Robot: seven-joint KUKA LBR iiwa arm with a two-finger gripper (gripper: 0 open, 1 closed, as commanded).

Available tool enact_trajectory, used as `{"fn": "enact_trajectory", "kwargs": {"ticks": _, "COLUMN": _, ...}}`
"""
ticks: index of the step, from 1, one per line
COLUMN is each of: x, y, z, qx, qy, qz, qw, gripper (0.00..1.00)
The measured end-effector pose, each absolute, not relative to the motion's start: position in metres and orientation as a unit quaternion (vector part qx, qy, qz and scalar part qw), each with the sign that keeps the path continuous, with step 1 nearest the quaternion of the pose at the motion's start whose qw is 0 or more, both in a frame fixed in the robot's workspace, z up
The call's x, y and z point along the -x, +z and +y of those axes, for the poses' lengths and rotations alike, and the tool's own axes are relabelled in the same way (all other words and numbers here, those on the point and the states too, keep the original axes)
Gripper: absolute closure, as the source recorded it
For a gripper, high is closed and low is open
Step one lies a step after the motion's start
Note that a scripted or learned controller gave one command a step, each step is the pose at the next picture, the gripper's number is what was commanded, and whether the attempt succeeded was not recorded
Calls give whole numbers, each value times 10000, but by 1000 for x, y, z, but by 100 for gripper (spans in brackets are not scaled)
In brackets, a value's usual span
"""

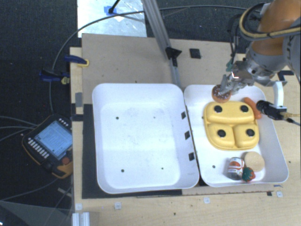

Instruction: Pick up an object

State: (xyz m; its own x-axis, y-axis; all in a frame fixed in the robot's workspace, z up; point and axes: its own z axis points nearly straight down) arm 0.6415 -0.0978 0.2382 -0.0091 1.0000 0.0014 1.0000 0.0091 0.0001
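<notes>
The gripper (229,84) is seen low over the far edge of the right shallow white bin (277,159), directly above a small round brown object (219,94); whether that object is gripped cannot be told, nor how far the gripper is opened. Just beside it, a yellow moulded plastic tray (230,125) with dark spots is lying in the same bin. An orange piece (250,105) is found at the tray's far right corner. Near the front, a small printed can (235,167), a tan round disc (254,160) and a red-and-green item (248,174) are grouped together. The left white bin (138,135) is set alongside on the tan surface (122,60).
</notes>
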Motion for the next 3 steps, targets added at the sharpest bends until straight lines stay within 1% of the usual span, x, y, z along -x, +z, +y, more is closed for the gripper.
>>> {"fn": "enact_trajectory", "kwargs": {"ticks": 1, "x": -624, "y": 246, "z": -48, "qx": 7037, "qy": -11, "qz": -7105, "qw": 0, "gripper": 100}}
{"fn": "enact_trajectory", "kwargs": {"ticks": 2, "x": -606, "y": 233, "z": 11, "qx": 7038, "qy": -1, "qz": -7104, "qw": 11, "gripper": 100}}
{"fn": "enact_trajectory", "kwargs": {"ticks": 3, "x": -596, "y": 229, "z": 54, "qx": 7038, "qy": -4, "qz": -7104, "qw": 9, "gripper": 100}}
